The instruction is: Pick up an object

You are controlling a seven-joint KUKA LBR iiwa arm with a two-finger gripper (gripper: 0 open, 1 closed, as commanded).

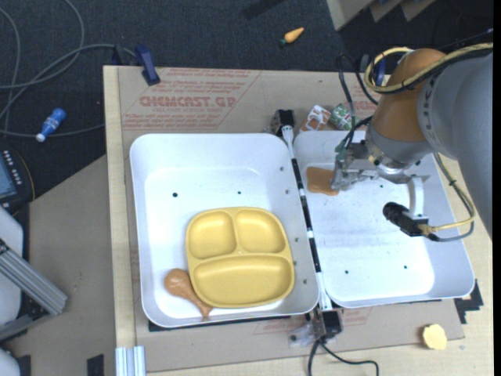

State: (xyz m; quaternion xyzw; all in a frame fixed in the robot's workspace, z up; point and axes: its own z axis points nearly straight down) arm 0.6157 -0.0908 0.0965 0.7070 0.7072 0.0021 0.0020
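On the bench (117, 210), left bin (156, 171) holds a yellow tray (239, 257); right bin (376, 280) a brown piece (318, 180); gripper (341, 177) state unclear

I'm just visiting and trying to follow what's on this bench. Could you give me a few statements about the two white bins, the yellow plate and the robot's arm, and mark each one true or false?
1. The yellow divided plate lies in the left bin. True.
2. The plate has two compartments. False: it has three, two small ones at the far side and one wide one at the near side.
3. The gripper is low over the right bin, near its far left corner. True.
4. A flat brown piece lies in the right bin beside the gripper. True.
5. The brown drumstick-shaped toy sits on top of the plate. False: it lies on the bin floor at the plate's near left edge.
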